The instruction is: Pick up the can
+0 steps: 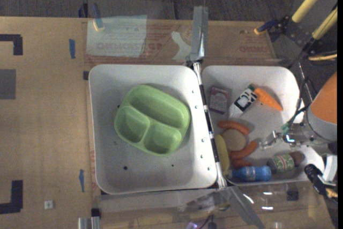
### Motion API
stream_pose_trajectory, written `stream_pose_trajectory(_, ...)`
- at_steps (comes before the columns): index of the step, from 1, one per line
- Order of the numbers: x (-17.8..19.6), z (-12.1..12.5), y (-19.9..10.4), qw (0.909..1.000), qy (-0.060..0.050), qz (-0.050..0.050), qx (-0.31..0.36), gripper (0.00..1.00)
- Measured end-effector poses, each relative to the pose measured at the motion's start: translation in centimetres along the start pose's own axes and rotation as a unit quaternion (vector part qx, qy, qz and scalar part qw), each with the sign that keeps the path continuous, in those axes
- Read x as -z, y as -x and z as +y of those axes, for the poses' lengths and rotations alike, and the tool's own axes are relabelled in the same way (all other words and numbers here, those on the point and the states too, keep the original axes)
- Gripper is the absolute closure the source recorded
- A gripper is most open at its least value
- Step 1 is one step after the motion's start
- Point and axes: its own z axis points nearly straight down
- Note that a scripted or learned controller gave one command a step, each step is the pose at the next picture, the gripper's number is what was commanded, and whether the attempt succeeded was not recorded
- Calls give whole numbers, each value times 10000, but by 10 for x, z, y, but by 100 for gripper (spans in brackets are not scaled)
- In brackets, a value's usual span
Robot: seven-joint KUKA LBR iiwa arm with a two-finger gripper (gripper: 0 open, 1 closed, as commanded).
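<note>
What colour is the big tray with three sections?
Light green. The divided tray sits in the left bin, plain in the camera view.

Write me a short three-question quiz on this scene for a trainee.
1. True or false: the green plate lies in the left bin.
2. Which lies nearest the can? A) blue bottle B) carrot C) green plate
3. Fill in: the hand is above the ___ bin.
Key: 1 true; 2 A; 3 right.
</note>
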Motion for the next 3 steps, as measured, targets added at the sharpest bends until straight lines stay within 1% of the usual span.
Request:
stream_pose_trajectory(1,-11,0,6,9999,-22,16,107,0)
stream_pose_trajectory(2,-10,-2,-12,9990,-13,-2,438,0)
stream_pose_trajectory(3,-10,40,13,9971,-33,91,757,0)
